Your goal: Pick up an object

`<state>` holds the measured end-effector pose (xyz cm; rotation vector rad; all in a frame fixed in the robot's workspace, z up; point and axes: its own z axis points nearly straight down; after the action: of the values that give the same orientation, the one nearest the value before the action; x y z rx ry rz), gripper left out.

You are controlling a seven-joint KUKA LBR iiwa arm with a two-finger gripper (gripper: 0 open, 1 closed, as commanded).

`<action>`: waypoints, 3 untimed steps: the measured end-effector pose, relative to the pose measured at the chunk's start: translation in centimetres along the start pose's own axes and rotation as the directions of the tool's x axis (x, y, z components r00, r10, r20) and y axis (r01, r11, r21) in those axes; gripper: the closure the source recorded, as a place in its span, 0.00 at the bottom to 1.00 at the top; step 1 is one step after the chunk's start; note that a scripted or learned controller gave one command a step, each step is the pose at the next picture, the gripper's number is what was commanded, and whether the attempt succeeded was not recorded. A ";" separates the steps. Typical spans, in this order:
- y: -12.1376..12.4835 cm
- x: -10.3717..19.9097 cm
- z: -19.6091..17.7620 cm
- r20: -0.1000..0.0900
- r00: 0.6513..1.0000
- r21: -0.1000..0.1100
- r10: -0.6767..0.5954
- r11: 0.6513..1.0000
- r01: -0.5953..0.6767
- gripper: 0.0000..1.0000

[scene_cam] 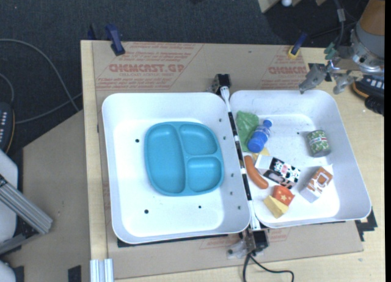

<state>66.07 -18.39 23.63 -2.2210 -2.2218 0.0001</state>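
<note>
Currently catalogued, on a tabletop (183, 61) covered with printed cardboard: two shallow white bins side by side.

Left bin (122, 207): one blue tray (182, 156) with three compartments, lying at the bin's centre.

Right bin (348, 171): seven items.
- Green pouch (245, 123), at 10 o'clock of the bin, near the dividing wall.
- Blue bottle (259, 135), lying tilted, touching the pouch on its 4 o'clock side.
- Sausage (255, 171), orange-red, at 8 o'clock, lying beside the dividing wall.
- Black-and-white box (283, 170), at the bin's centre, just beside the sausage at its 3 o'clock.
- Red-and-yellow block (280, 200), at 6 o'clock, just below the black-and-white box.
- Orange-and-white carton (317, 183), at 4 o'clock, near the block and apart from it.
- Green can (317, 142), at 2 o'clock, standing apart from the other items.

Arm: enters from 2 o'clock of the view. Pincer (317, 78) hangs at the right bin's far rim, at 12 o'clock of that bin, well apart from every item. Whether it is released or clenched cannot be told; nothing is seen in its grasp. All items lie on the bin floor.

Blue clamps sit on the tabletop's far edge, one at 11 o'clock (114, 38) and one at 1 o'clock (297, 45).
</note>
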 end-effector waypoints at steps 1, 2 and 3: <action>-4.6 -2.6 14.1 0.001 1.000 -0.003 -0.001 1.000 0.001 0.00; -8.6 -2.8 15.2 -0.001 1.000 0.002 0.001 1.000 -0.001 0.00; -8.5 -2.8 14.1 0.000 1.000 -0.002 0.001 1.000 -0.001 1.00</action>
<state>57.61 -21.22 9.51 -2.2229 -2.2216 -0.0020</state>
